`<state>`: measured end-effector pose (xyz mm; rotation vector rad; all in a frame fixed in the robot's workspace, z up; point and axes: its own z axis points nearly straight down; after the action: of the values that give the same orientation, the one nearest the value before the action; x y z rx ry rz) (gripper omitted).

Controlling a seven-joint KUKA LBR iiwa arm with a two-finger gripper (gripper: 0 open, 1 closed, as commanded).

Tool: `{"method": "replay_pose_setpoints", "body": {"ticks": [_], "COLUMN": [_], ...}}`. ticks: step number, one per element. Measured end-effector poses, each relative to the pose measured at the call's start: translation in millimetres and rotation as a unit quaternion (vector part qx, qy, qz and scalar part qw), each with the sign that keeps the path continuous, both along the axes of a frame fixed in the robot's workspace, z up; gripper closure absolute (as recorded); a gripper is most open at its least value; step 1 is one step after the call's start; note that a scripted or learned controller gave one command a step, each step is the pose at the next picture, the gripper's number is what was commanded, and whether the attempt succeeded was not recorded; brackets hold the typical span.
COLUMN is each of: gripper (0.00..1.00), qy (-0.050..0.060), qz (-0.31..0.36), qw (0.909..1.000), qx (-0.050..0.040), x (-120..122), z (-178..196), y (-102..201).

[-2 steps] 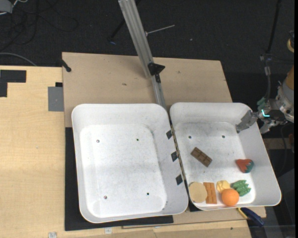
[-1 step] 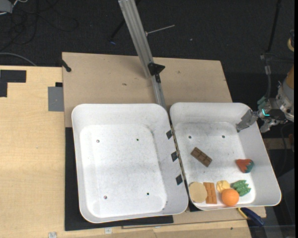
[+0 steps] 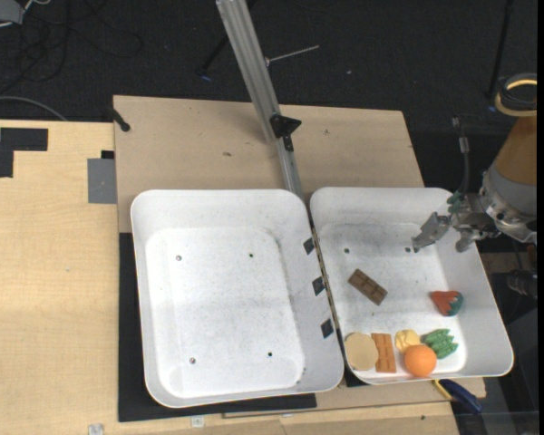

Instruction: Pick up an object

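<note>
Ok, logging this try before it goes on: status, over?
Gripper open, holding nothing, over right bin, upper right. Brown chocolate-bar piece lies alone mid-bin. Other toy foods cluster at the near edge: orange, strawberry.

The counter (image 3: 45,243) is pale wood, with a tan board (image 3: 344,148) on it. Two shallow white bins lie side by side: left bin (image 3: 150,216), right bin (image 3: 490,356), edges touching.
</note>
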<state>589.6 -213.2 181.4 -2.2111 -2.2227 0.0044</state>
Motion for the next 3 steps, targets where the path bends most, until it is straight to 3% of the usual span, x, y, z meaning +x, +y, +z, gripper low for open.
{"method": "replay_pose_setpoints", "body": {"ticks": [1, 2, 3], "gripper": [0.00, 0.00, 1.00], "qy": [0.001, -0.002, -0.002], "qz": [-0.003, -0.003, -0.004], "qw": [1.0000, 1.0000, 1.0000], "qx": [0.0003, -0.0011, -0.0009], "x": [-4.2, -3.8, -4.1], "z": [-64.4, -90.3, -80.2], "y": [2.6, 3.4, 2.9]}}
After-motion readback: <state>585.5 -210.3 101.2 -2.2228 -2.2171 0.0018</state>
